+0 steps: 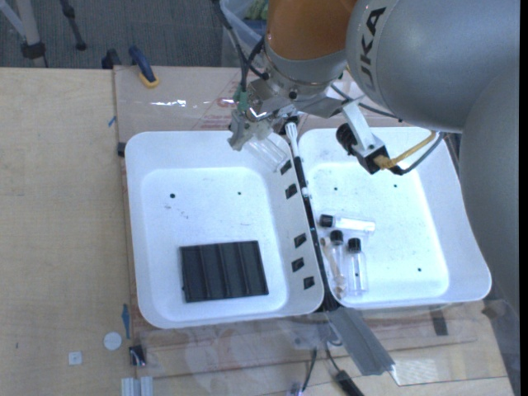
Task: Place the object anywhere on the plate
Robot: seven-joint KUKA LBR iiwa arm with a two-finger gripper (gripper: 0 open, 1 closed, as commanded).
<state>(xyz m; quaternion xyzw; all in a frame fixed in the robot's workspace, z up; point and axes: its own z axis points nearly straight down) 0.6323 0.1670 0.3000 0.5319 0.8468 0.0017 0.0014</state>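
Note:
The plate [224,271] is a black ridged rectangle lying flat at the front of the left bin [157,159]. My gripper [254,135] hangs over that bin's back right corner, well behind the plate. A clear glass vial [268,148] sticks out from between its fingers toward the lower right, and the gripper is shut on it. Three more clear vials with black caps [348,254] lie in the right bin [429,213], close to its left wall.
A black divider strip with small clips [299,213] runs between the two bins. The arm's grey body and orange band [313,15] loom over the back of both bins. A yellow cable and connector [388,162] hang over the right bin's back.

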